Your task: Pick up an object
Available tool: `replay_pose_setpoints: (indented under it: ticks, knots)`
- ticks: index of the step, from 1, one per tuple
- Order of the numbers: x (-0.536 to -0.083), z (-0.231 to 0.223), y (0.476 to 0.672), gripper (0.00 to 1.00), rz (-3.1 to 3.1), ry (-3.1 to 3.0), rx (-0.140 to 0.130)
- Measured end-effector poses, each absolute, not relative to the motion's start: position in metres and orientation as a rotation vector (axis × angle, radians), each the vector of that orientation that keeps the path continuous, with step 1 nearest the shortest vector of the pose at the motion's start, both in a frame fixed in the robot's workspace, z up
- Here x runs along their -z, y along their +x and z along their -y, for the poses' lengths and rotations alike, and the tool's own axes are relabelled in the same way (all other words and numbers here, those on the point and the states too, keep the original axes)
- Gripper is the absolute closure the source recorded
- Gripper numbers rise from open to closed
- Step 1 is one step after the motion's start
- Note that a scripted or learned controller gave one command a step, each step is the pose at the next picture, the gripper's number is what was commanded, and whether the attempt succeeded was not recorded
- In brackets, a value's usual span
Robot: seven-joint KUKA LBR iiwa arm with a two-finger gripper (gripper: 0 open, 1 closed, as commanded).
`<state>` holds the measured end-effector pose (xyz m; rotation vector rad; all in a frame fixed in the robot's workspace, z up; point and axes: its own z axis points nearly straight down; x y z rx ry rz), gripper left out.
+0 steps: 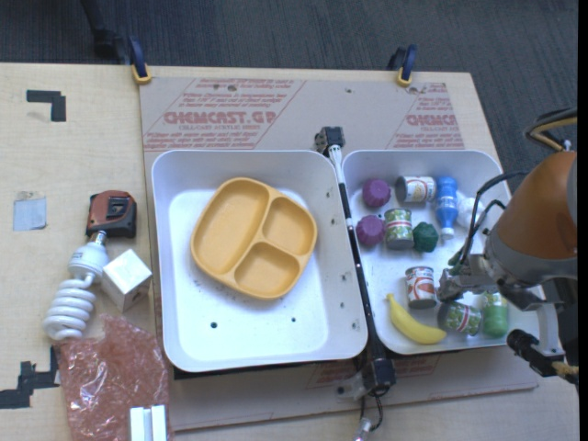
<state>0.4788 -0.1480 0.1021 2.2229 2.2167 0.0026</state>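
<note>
The right bin (pixel 478 165) holds several small things. At its back lie two purple plums (pixel 375 192) (pixel 369 231), a blue bottle (pixel 446 200), a green lump (pixel 424 237) and two cans (pixel 415 189) (pixel 398 228). A banana (pixel 413 322) lies near the front wall. My gripper (pixel 462 286) reaches down into the front right of this bin, between a red-labelled can (pixel 420 285) on its left and a green-labelled can (pixel 459 318) just below it. A green bottle (pixel 494 315) lies beside that can. The wrist hides what is directly under the gripper.
A yellow divided plate (pixel 254 237) lies in the left bin (pixel 175 329). Left of the bins sit a tape measure (pixel 111 213), a spiral light bulb (pixel 75 292), a white cube (pixel 127 277) and a red mesh bag (pixel 110 375). The arm's orange band (pixel 548 209) overhangs the right bin's right wall.
</note>
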Motion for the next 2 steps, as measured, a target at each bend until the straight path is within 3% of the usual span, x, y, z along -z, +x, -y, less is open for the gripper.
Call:
replay_pose_setpoints:
  ticks: [1,2]
  knots:
    - [-0.1924,0.0549,0.4786,1.00,-2.221,2.220,-0.001]
    - [-0.1924,0.0549,0.4786,0.00,-2.221,2.220,-0.001]
